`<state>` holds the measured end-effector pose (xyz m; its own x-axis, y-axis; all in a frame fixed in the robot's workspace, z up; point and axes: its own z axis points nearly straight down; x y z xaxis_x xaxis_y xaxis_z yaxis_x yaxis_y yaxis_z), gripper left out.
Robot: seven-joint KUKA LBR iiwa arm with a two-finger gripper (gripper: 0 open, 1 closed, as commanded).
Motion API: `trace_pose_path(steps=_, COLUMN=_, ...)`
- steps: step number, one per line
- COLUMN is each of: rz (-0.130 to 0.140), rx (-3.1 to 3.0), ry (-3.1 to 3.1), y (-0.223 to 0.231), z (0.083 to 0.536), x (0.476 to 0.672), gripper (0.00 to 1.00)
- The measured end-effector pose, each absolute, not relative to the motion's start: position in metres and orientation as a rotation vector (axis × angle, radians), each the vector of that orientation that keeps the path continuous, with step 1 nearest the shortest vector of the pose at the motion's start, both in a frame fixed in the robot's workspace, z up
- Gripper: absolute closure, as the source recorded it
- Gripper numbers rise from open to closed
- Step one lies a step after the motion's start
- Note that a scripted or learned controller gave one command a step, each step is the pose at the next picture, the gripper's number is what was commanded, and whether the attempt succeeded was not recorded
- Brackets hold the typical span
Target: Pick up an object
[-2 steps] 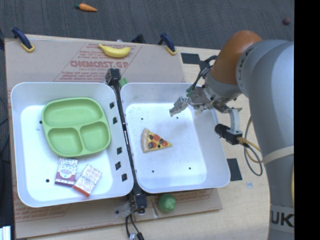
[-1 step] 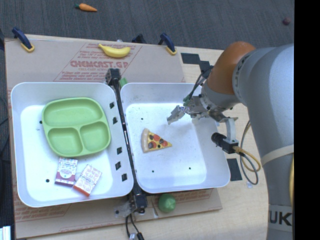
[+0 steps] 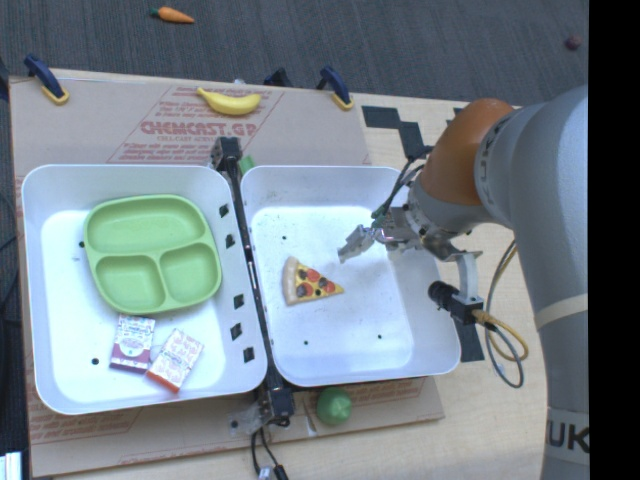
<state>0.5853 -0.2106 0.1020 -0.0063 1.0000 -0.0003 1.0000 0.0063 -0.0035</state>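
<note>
You have two white bins side by side on a cardboard-covered bench, and the arm (image 3: 520, 198) reaches in from the right, its orange band sitting over the right bin's far right corner. The gripper (image 3: 352, 248) hangs over the right bin (image 3: 420, 353), tilted down and to the left, with its tips just up and right of a pizza slice (image 3: 310, 282). The slice lies flat on the bin floor, left of centre, its pointed end toward the right, and it stands apart from the tips with bare white floor between them. Nothing sits between the tips; whether they are spread or closed, you cannot tell from this angle, since they show as one small grey shape. In the left bin (image 3: 45, 368) you see a green divided plate (image 3: 152, 252) in the upper half, and below it two small packets (image 3: 156, 350) lying side by side near the front wall, touching or nearly so. A black clamp strip (image 3: 243, 268) runs between the bins. Outside them, a banana (image 3: 230, 99) rests on the cardboard behind the bins, a green ball (image 3: 334, 405) sits just in front of the right bin, and a carrot (image 3: 175, 14) lies on the dark floor well beyond the bench.
</note>
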Motion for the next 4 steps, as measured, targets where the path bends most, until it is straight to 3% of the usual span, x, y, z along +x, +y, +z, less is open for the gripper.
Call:
trace_pose_path(steps=1, rz=0.000, rx=-2.214, ry=-2.226, y=-0.187, z=0.092, x=0.657, gripper=0.00)
trace_pose_path(steps=2, rz=0.003, rx=-2.212, ry=-2.227, y=-0.136, z=0.092, x=0.657, gripper=0.00)
trace_pose_path(steps=3, rz=0.003, rx=-2.207, ry=-2.229, y=-0.136, z=0.103, x=0.657, gripper=1.00)
trace_pose_path(steps=4, rz=0.004, rx=-2.207, ry=-2.230, y=-0.136, z=0.102, x=0.657, gripper=0.00)
